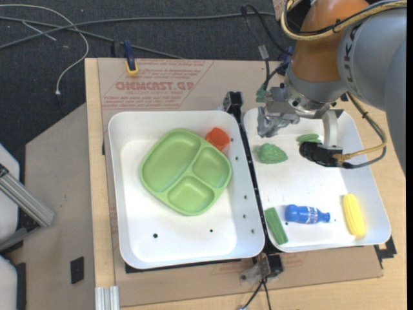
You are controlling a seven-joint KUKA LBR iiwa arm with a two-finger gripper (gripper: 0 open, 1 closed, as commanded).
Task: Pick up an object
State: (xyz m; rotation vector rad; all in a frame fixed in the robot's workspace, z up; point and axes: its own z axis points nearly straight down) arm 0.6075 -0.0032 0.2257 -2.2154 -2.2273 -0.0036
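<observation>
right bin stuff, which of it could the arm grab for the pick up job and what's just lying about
Could be picked, right bin:
green leafy piece, nearest the gripper
blue bottle
yellow corn
green stick

Just lying about:
green divided plate and orange piece, left bin
cardboard sheet
cables on the floor

You can't see all of the orange thing [218, 137]; the green plate [186, 171] covers its lower part. The arm [361, 37] is cut off at the right edge. It also hides part of a small green piece [308, 137].
</observation>
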